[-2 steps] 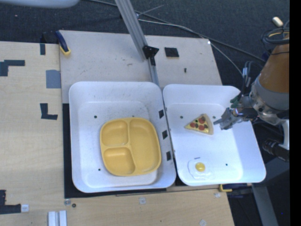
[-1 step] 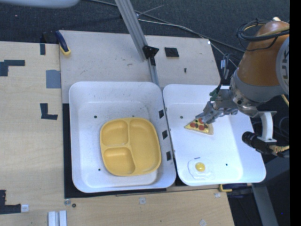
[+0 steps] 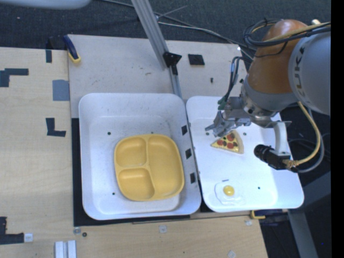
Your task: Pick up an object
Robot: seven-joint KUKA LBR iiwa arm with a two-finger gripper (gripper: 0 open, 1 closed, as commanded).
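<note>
Two-finger gripper (image 3: pixel 219 127) – finger state cannot be determined – sits low in the right shallow white bin (image 3: pixel 279 195), just beside the triangular toy pizza slice (image 3: pixel 229 143) – near the toy fried egg (image 3: pixel 228 191).

A white bin (image 3: pixel 269 195) lies beneath the claw (image 3: pixel 224 123), its twin (image 3: pixel 88 144) just left; beyond the claw slants a metal pole (image 3: pixel 148 20), and far left sit a blue-and-yellow clamp (image 3: pixel 71 50) and black tape marks (image 3: pixel 54 127)
</note>
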